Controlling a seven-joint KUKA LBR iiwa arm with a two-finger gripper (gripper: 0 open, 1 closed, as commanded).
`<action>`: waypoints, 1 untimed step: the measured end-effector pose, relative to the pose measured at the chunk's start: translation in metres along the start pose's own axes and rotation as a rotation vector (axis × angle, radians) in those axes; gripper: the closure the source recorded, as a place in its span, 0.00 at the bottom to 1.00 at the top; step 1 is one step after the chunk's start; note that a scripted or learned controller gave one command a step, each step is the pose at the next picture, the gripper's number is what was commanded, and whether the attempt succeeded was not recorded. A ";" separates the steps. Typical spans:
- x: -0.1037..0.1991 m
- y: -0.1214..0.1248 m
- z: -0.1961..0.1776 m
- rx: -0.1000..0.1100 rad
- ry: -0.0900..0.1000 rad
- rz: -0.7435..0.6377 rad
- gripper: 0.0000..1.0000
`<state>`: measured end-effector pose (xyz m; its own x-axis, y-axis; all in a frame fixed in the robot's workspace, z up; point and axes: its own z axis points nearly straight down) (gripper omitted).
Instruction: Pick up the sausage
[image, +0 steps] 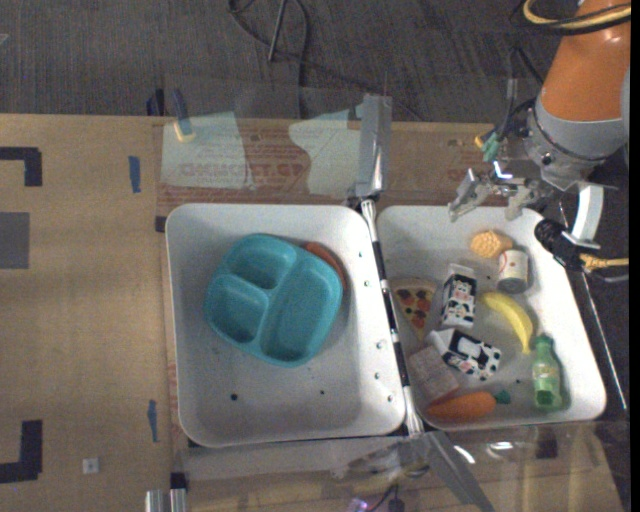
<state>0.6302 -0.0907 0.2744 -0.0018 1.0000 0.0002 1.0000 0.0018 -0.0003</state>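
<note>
Camera view: the sausage (326, 257) lies in the left bin (200, 400), tucked against the far-right edge of the teal tray (272, 298) and partly hidden under it. The gripper (492, 192) hangs well right of the tray, over the right bin's (585, 385) far rim, jaws apart and empty. Risk: fingers striking the tray rim, or closing on the tray instead.

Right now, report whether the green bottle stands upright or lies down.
Lying down: the green bottle shows its full length along the right bin floor.
</note>
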 end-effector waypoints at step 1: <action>0.051 -0.067 0.090 0.000 0.000 0.059 0.00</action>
<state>0.5635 -0.0399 0.1843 0.0574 0.9984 0.0002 0.9984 -0.0574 -0.0004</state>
